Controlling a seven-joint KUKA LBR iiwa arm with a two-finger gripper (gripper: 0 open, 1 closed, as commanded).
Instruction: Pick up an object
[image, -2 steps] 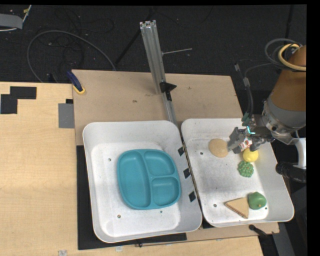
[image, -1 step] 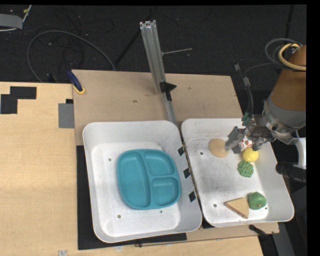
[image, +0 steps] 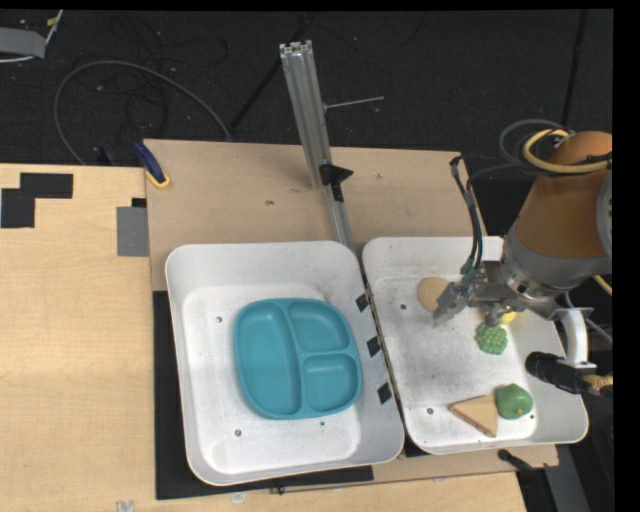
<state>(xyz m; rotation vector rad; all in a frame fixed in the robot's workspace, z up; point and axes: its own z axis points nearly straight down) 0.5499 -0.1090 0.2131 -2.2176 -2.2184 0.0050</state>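
Grey metal gripper (image: 462, 300) hangs in the right white bin (image: 420, 400) by a round tan piece (image: 431, 293); its fingers look spread, holding nothing.

The bench (image: 240, 190) is light brown wood. Two flat white bins sit on it side by side. The left bin (image: 200, 400) and the right bin (image: 430, 390) almost touch. A tall metal post (image: 305, 110) stands on the bench behind them. A small blue and yellow thing (image: 152, 166) lies near the back left corner.
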